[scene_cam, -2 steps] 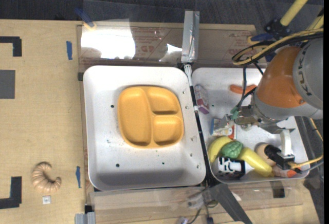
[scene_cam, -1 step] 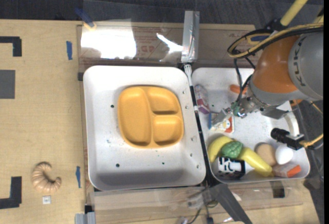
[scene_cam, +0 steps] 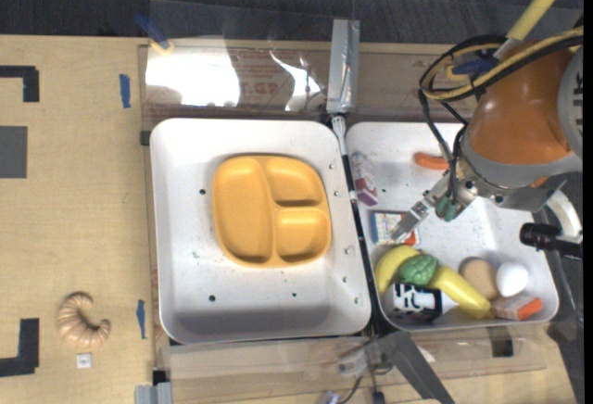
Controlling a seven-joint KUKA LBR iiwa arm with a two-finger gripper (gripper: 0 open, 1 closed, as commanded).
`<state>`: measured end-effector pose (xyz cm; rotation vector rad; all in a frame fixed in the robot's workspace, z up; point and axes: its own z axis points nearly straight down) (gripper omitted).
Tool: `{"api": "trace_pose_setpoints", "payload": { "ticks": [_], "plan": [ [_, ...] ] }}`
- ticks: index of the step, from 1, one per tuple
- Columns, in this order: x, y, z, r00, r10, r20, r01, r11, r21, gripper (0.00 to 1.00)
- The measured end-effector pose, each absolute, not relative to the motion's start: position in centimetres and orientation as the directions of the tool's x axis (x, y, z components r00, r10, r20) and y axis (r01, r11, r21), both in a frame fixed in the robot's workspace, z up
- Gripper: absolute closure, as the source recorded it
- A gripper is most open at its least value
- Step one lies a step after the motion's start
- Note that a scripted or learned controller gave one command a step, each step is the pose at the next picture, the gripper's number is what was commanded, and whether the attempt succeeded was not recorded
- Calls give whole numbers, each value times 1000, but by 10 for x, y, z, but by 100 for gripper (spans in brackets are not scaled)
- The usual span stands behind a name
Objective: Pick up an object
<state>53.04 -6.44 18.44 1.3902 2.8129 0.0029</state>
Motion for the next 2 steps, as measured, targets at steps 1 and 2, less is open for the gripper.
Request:
{"api": "trace_pose_setpoints", "payload": {
  "ticks": [1, 2],
  "plan": [
    [520, -59, 183, -683, 730, 2, 730, 683, -1, 0],
    [512, -108, 89, -799, 602, -4, 602, 799, 2, 0]
  ]
}}
